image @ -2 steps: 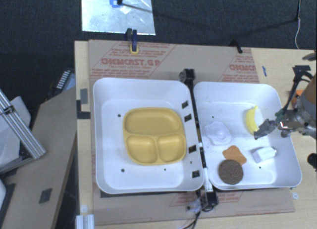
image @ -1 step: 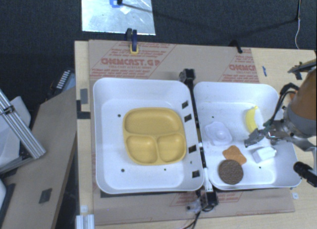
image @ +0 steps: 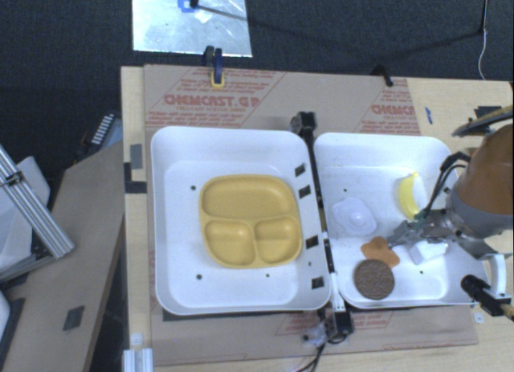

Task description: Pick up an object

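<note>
Two bins sit side by side: the left bin (image: 173, 202) holds a yellow divided tray (image: 245, 219); the right bin (image: 361, 153) holds a clear lid (image: 353, 218), an orange piece (image: 379, 250), a brown disc (image: 374, 279) and a yellow piece (image: 409, 194). The gripper (image: 418, 234) hangs low beside the orange piece, which lies just to its left; I can't tell how the jaws stand.

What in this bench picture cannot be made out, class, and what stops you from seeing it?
- Arm: cut off by the camera view's right edge.
- Small white piece in the right bin: too small and blurred to identify, partly under the gripper.
- Clear lid-like item: pale against the white bin, outline indistinct.
</note>
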`<act>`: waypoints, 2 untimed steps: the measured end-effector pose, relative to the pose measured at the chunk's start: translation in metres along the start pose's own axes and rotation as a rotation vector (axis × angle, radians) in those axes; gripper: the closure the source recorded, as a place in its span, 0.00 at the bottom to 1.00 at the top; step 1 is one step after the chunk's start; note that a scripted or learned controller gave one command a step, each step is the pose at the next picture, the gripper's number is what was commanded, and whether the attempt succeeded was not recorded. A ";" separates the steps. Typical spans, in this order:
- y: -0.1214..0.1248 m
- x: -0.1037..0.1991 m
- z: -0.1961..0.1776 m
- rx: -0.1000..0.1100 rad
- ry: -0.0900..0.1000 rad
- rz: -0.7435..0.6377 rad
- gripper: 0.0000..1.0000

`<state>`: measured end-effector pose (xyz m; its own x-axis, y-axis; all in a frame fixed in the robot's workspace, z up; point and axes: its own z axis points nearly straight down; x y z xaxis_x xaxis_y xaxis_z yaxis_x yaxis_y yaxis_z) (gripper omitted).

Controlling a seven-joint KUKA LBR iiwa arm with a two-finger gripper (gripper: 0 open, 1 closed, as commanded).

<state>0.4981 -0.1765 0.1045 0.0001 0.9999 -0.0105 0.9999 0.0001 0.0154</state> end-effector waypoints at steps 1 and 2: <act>0.003 -0.002 -0.015 -0.010 -0.005 0.000 1.00; 0.005 0.003 -0.060 0.010 0.009 -0.004 1.00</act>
<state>0.5019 -0.1727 0.1642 -0.0043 1.0000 -0.0017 1.0000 0.0043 0.0057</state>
